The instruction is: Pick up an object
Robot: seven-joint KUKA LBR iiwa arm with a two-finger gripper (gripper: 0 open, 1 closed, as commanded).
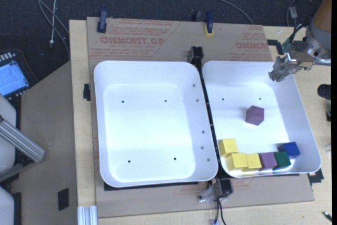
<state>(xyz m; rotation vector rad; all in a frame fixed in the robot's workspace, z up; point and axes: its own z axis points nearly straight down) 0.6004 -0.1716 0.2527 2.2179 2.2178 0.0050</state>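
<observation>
A purple cube (255, 115) lies alone near the middle of the right bin (231, 81). Along that bin's near edge sits a row of blocks: two yellow ones (228, 146) (245, 160), a purple one (268, 159), a green one (282, 158) and a blue one (290, 149). My gripper (278, 72) hangs over the right bin's far right corner, up and to the right of the lone purple cube, well apart from it. Nothing shows between its fingers.
The left bin (152, 121) sits beside the right one on a cardboard sheet (137, 39) held by blue clamps (102, 19). Cables run across the dark floor behind, and a blue-screened device (11, 79) lies at the far left.
</observation>
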